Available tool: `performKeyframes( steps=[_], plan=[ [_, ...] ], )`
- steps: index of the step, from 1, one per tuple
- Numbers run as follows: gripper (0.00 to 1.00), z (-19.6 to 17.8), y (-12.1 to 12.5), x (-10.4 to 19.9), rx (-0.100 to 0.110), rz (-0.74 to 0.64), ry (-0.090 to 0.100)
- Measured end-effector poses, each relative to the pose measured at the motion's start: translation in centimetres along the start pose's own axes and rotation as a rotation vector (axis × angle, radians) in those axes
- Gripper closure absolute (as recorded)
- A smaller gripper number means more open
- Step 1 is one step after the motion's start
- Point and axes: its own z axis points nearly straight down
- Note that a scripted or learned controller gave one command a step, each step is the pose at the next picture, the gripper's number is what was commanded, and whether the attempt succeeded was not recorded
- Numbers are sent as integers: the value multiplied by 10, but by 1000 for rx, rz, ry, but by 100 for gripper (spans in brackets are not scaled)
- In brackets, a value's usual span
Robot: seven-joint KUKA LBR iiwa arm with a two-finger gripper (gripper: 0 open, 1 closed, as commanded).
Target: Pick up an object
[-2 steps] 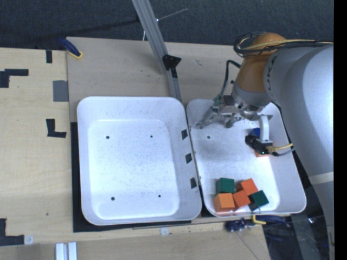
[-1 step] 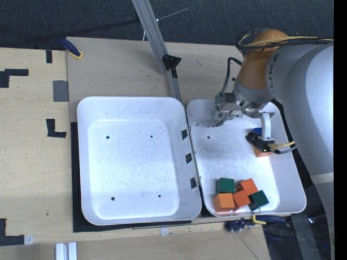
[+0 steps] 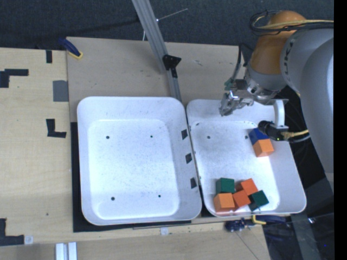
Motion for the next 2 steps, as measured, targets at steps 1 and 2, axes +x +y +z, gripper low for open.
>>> performKeyframes(
  steps=[1, 2],
  plan=[
    [100, -64, 5, -2, -1, -1, 0],
    [100, -110, 12, 4, 0, -2, 0]
  ],
)
